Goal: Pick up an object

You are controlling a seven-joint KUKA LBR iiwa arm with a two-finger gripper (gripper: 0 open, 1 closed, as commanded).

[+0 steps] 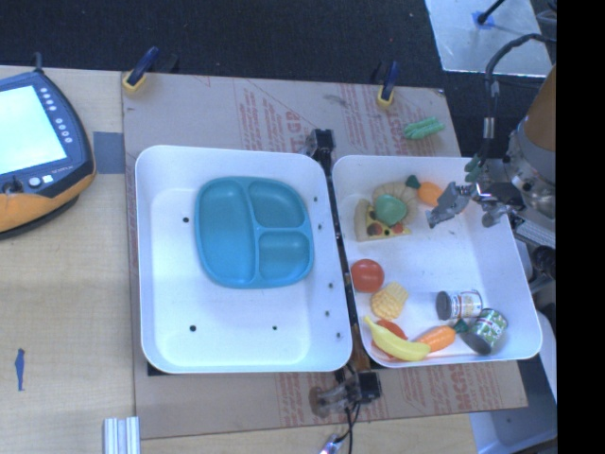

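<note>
Spread apart with nothing between them, the jaws of the gripper (466,206) hang over the far right part of the right bin (501,253), so no pick has been made and the whole task is left to do. Going by size, the left bin (165,282) fills the middle of the bench and carries a blue divided plate (253,232) lying flat toward its far side. The right bin holds all the small toys. Near its far edge, just left of the gripper, lies a slice of toy pizza with a green piece on it (383,218), and beside it a small orange fruit (430,193), which looks the closest candidate. Along the near edge sit a banana (397,343), a carrot (437,337), and two small cans (460,304) (487,329) toward the near right corner. A red tomato (367,274) and a yellow corn piece (388,301) rest by the bin's left wall. A green toy (423,129) lies on the bench beyond the bin. The gripper must descend, close and lift.
</note>
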